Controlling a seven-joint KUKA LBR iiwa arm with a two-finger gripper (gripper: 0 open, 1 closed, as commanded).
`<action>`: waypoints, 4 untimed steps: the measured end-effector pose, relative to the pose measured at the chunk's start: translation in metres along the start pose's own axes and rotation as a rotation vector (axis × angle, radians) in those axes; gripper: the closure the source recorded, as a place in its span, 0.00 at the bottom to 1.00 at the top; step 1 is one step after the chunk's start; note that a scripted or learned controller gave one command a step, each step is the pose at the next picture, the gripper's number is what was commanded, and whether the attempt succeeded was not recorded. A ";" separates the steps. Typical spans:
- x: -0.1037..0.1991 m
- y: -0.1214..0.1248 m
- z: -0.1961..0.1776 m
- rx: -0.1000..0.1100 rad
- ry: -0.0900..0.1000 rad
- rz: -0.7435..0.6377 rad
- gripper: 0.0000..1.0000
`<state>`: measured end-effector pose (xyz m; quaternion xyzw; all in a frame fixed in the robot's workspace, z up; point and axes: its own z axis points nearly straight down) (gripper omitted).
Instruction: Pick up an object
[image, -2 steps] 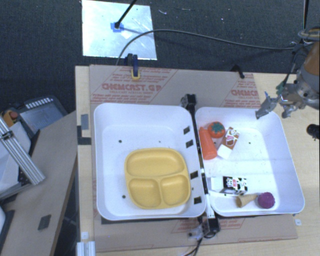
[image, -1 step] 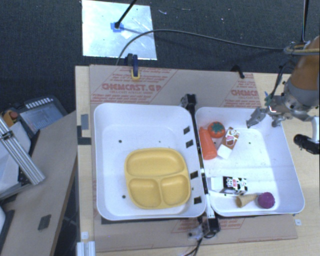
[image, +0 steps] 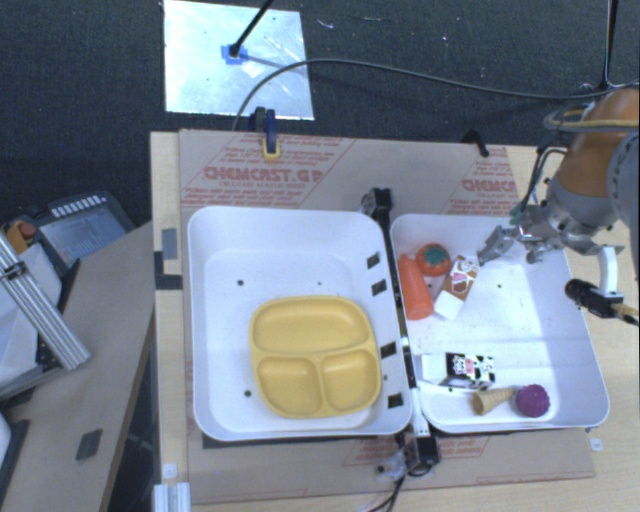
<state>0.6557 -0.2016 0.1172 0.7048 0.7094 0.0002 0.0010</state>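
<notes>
set high above the table (image: 170, 300), fixed, looking down at a slant on both white bins. faces the table's far edge, which lies toward the top of the frame. far enough back to take in both bins whole, plus dark floor beyond and clutter off the table's left side. pincer (image: 522, 240) near the right edge, upper half; left bin (image: 215, 240) well to its left, right bin (image: 580, 385) below it.

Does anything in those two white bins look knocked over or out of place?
Nothing looks spilled or broken. The yellow divided plate sits slightly askew in the left bin. In the right bin, the small carton and ice cream cone lie tipped over.
</notes>
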 end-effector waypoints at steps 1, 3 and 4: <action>0.000 0.001 0.032 -0.001 0.000 0.000 0.00; -0.003 0.000 -0.026 -0.004 -0.001 0.004 1.00; 0.001 0.006 -0.090 -0.006 -0.001 0.001 1.00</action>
